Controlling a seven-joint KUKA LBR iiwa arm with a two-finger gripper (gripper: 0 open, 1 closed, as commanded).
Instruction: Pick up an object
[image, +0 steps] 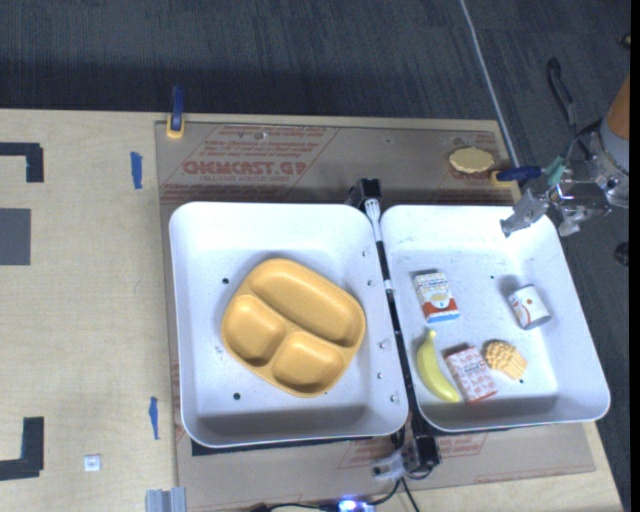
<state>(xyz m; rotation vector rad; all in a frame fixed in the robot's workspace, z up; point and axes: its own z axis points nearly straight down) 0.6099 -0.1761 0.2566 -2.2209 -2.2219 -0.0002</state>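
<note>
The right bin (560, 405) holds a small white and orange carton (436, 296), a white can (528, 306), a yellow banana (433, 368), a red and white packet (470, 372) and a yellow waffle-like piece (504, 359). My gripper (545, 207) hangs over the bin's far right corner, well above and behind the can, with nothing seen between its fingers. The arm comes in from the right edge.
The left bin (195, 240) carries an upturned yellow divided tray (291, 325). A tan round disc (471, 160) lies on the brown board behind the right bin, near a blue clamp (512, 174). A thin cable runs down from the top.
</note>
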